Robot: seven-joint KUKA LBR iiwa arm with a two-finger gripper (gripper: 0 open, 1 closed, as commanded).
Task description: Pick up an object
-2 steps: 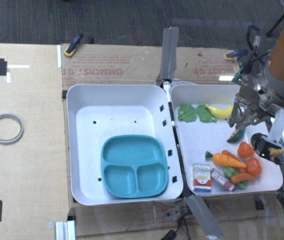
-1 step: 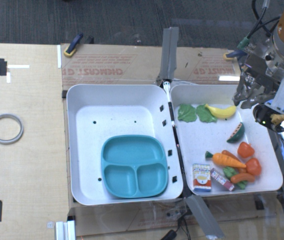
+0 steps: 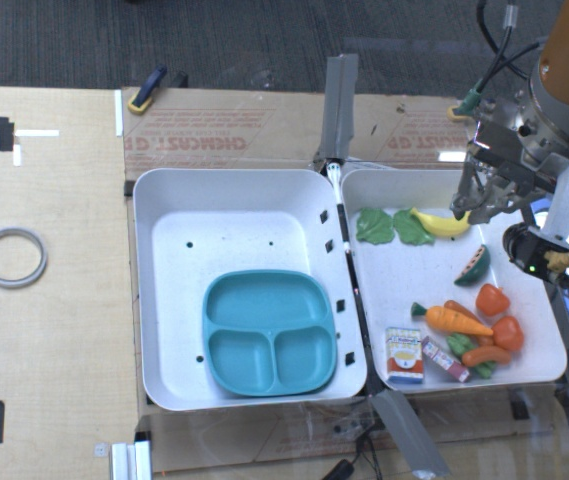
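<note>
Juice carton [image 3: 405,355] lowest in right bin [image 3: 554,368]. Gripper [image 3: 476,206] at 2 o'clock, beside banana [image 3: 442,224]; claw state indiscernible. Approach step; descent onto banana next.

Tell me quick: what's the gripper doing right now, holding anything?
Two-finger gripper: open or shut cannot be told; it sits over the right white bin, by the yellow toy banana.

Arm [image 3: 564,58] cut off by top and right edges. Banana's [image 3: 440,224] right end hidden behind gripper [image 3: 476,211]. Box [image 3: 404,355] label too small to read. Toys heaped in right bin's [image 3: 554,363] corner overlapping, partly hidden.
</note>
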